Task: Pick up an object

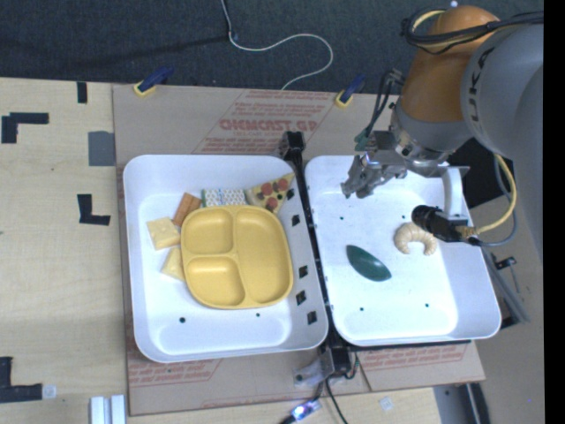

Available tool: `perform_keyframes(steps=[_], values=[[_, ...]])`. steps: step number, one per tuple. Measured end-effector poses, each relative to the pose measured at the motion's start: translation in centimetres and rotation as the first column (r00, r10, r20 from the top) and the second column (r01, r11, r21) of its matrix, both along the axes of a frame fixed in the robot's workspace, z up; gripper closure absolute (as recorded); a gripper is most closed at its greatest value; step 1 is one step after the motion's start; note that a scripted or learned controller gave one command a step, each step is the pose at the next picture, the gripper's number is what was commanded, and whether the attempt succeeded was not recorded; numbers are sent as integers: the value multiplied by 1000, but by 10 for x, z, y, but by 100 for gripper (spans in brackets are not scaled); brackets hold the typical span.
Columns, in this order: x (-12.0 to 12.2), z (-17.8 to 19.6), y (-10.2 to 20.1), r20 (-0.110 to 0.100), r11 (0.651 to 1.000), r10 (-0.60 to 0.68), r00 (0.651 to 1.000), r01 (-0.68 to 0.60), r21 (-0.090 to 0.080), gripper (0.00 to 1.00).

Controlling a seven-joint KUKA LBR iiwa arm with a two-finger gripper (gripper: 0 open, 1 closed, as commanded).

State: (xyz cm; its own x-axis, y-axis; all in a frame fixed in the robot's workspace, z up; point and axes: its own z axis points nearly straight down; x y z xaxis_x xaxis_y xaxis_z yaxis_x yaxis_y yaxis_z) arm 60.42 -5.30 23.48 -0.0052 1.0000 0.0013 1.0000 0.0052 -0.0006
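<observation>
Camera view: two-finger metal gripper (361,184) hangs over right white bin's (459,321) back-left area, fingers close together, gripping nothing. Dark green leaf-shaped object (368,262) and cream croissant-shaped toy (414,238) lie below.

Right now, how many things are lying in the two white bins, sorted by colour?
Yellow: 1, the divided plate in the left bin.
Dark green: 1, the leaf-shaped piece in the right bin.
Cream: 1, the croissant in the right bin.
Mixed colours: a cluster of small food pieces behind and beside the plate; too overlapped to count.
Total: 3 clear items plus that cluster.
</observation>
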Motion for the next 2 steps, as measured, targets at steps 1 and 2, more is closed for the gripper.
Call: perform_keyframes(steps=[1, 2], values=[[3, -21, 25, -2, 1000, -3, 1000, 3, -2, 100], [11, -10, 35, 0, 1000, -2, 1000, 2, -1, 100]])
